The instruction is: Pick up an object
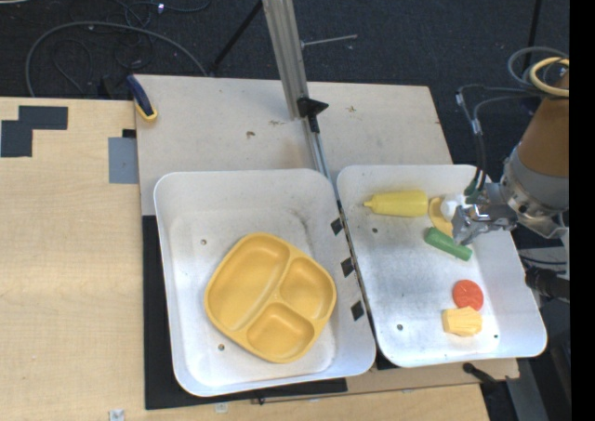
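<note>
The gripper (468, 220) hangs over the far right part of the right bin (409, 340), its metal fingers low near the bin floor. They point toward a green stick-shaped piece (447, 243), which lies tilted just beside them, but whether the fingers are spread or closed I cannot tell from here, and nothing clearly sits between them. Above the gripper the arm (547, 154) rises, its orange band showing.

Taking the green piece as the mark: just beyond it, toward the far wall of the bin, lies a yellow corn cob (398, 203), lengthwise, with a small pale yellow piece (439, 208) at its right end, close to the gripper. Nearer to me than the green piece sit a red round toy, perhaps a tomato (469, 295), and, touching it on the near side, a yellow block (462, 322).

Well to the left of the green piece, in the left bin (186, 215), rests a yellow divided plate (270, 296) with three compartments.
</note>
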`<state>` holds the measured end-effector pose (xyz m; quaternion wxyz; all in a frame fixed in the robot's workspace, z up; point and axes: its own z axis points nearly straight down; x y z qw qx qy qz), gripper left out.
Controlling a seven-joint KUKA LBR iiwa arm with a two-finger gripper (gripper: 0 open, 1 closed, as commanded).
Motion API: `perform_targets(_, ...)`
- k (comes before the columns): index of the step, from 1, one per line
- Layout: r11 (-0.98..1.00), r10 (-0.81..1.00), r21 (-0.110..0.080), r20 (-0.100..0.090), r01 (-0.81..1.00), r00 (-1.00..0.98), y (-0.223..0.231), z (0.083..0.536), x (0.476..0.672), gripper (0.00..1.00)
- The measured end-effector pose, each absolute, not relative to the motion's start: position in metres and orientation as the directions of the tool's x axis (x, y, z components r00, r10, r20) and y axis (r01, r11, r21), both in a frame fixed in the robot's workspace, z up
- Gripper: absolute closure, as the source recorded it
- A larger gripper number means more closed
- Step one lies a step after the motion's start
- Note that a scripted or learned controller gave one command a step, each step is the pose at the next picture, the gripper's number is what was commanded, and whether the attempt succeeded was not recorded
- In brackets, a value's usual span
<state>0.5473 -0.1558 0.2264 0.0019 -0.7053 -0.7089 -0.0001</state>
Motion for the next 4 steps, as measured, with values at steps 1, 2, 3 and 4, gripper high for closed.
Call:
perform_targets(1, 0.005, 1.000, -0.001, 0.001, 1.000, -0.005, -0.104, 0.236, 0.556, 1.00)
perform_targets(2, 0.006, 1.000, -0.001, 0.001, 1.000, -0.006, -0.043, 0.234, 0.572, 1.00)
perform_targets(3, 0.005, 1.000, -0.001, 0.002, 1.000, -0.005, 0.004, 0.240, 0.587, 1.00)
perform_targets(4, 0.005, 1.000, -0.003, 0.001, 1.000, -0.005, 0.053, 0.224, 0.596, 1.00)
